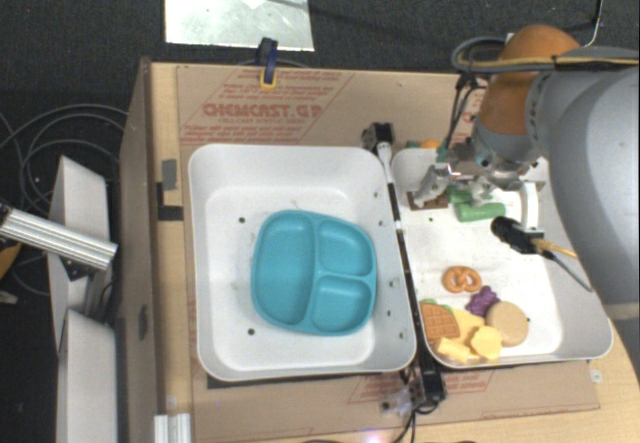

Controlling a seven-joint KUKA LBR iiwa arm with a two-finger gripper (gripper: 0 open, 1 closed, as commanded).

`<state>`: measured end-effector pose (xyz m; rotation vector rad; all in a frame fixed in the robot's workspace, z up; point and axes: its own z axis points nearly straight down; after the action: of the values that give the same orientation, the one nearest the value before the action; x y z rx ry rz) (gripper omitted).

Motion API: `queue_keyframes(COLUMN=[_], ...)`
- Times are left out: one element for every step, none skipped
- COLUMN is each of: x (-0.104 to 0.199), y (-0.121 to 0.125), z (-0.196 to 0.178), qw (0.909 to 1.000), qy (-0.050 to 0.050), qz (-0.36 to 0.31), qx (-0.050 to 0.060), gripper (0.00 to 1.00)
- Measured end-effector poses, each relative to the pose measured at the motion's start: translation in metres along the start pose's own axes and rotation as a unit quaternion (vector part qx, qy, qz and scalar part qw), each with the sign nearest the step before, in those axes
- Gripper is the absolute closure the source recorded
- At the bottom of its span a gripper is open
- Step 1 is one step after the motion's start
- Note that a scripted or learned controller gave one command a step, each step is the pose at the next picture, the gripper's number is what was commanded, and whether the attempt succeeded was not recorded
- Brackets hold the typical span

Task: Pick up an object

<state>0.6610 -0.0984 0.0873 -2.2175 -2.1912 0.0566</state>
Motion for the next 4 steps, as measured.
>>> queue_keyframes(x=[0.0001,0.0013,0.0011,0.0012], y=[0.0000,0.0000,0.0000,0.0000], z=[0.0001,0.0001,0.0002,0.0002], qw=[1.0000,1.0000,1.0000,1.0000], qy=[0.000,-0.001,-0.001,-0.001], qz=[0.000,0.000,0.000,0.000], qx=[0.000,0.000,0.000,0.000], gripper=[0.00,0.00,0.00,0.00])
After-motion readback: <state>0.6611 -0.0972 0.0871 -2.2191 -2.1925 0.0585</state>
